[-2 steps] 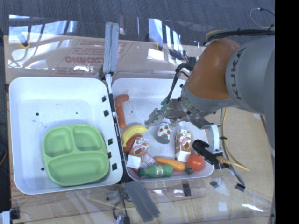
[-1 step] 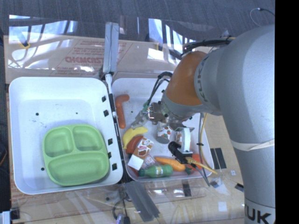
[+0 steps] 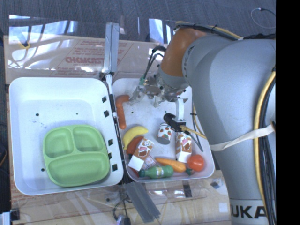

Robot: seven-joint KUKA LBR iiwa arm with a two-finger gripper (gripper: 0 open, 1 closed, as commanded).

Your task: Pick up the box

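Two brown-and-white carton boxes sit in the right bin (image 3: 123, 85). One box (image 3: 141, 153) lies tilted near the front left, and the other box (image 3: 183, 147) stands toward the front right. A smaller brown-and-white cup (image 3: 164, 134) stands between them. My gripper (image 3: 154, 95) hangs low over the back of this bin, behind the boxes and apart from both. The thick grey arm covers the bin's right side.
Around the boxes lie a sausage (image 3: 122, 110), a banana (image 3: 134, 135), a carrot (image 3: 171, 164), a tomato (image 3: 196, 162) and a green bottle (image 3: 157, 172). The left bin (image 3: 28, 97) holds a green divided plate (image 3: 76, 154).
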